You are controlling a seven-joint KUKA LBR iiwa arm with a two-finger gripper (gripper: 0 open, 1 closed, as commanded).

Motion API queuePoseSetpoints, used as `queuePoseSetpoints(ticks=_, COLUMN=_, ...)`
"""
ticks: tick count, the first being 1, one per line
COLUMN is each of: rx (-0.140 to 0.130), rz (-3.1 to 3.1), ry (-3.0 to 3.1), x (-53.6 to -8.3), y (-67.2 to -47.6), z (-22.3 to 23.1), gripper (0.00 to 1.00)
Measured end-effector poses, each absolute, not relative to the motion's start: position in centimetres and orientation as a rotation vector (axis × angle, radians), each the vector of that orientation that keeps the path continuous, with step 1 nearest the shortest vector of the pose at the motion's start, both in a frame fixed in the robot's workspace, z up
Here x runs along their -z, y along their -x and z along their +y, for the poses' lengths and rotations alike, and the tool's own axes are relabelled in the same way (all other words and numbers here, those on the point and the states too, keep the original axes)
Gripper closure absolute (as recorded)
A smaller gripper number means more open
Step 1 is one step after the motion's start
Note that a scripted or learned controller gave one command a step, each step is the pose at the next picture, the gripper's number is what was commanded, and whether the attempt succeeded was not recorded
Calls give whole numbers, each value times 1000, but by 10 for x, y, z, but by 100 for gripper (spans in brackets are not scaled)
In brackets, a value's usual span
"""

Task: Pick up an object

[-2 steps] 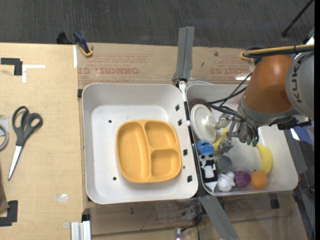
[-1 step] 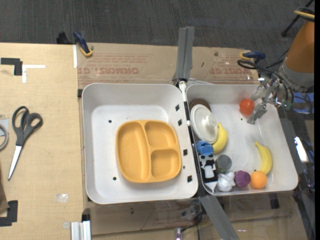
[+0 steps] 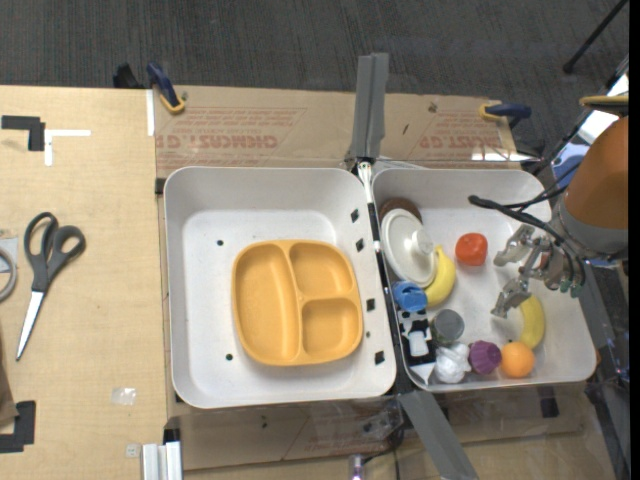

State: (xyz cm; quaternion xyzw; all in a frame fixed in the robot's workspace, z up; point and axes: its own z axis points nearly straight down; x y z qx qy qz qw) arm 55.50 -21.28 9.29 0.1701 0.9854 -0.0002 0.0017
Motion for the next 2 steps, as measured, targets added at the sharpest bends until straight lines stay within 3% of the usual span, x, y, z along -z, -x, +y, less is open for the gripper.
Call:
queuePoseSetpoints(ticks=1, rx=1, rz=2945, ry=-1080, x=-93, y=-611, z=-169, gripper=0)
queuePoseSetpoints(ticks=2, rx=8, rz=2915, ry=-1149, x=-95, y=-626, z=-118, gripper=0)
